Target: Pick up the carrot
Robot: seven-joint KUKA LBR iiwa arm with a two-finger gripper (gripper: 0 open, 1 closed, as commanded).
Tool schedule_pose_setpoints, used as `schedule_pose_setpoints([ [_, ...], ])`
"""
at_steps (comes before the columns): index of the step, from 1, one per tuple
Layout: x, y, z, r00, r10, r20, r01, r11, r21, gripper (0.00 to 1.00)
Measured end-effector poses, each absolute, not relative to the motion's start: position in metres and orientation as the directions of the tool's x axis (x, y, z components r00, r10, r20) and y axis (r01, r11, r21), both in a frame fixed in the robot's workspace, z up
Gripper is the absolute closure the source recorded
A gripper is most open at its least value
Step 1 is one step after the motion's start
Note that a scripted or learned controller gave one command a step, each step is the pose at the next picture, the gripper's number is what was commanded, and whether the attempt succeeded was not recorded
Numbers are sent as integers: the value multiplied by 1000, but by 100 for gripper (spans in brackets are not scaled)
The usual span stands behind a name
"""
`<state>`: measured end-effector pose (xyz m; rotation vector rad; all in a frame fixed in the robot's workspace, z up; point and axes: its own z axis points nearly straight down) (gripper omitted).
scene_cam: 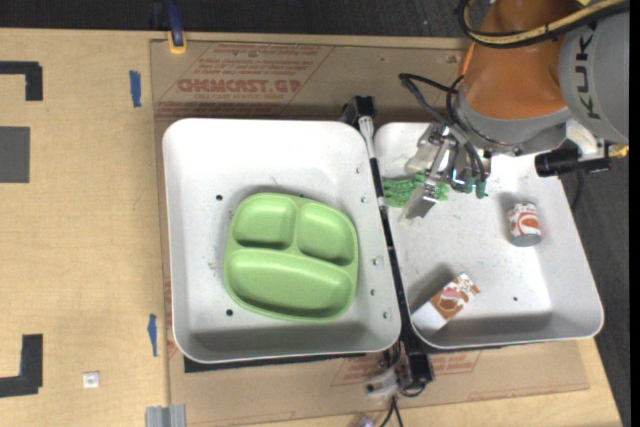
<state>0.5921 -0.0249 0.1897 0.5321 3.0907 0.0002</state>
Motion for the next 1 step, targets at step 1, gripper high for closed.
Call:
schedule_pose_setpoints([
  [1, 570, 34, 185, -979, 203, -1, 203, 979, 1, 0],
])
